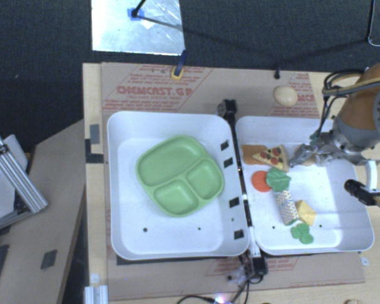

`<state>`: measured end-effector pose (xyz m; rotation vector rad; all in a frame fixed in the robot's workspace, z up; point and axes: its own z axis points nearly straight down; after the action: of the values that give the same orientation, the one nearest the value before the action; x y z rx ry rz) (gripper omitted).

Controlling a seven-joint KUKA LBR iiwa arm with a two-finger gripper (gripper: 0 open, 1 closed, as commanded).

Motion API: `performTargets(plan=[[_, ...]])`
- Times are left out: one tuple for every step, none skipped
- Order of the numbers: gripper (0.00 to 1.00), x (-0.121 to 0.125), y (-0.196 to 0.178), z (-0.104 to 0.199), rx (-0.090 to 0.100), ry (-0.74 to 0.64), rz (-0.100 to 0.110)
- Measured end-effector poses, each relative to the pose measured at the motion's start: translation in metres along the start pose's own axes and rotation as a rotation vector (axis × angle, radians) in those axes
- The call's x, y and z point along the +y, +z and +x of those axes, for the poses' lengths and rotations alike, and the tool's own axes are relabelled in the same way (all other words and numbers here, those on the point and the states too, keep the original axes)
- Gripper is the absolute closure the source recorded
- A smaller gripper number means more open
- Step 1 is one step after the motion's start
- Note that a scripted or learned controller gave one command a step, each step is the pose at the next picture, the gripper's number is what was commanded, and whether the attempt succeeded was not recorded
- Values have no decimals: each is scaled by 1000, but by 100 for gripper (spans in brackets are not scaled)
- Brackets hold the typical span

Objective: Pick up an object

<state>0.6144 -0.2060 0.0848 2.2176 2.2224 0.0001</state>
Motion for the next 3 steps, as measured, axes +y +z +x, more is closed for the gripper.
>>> performTargets(plan=[[100, 1, -12, 0, -1, -1, -3], [100, 0, -58, 8, 1, -2, -2], [100, 1, -103, 2, -1, -2, -4]])
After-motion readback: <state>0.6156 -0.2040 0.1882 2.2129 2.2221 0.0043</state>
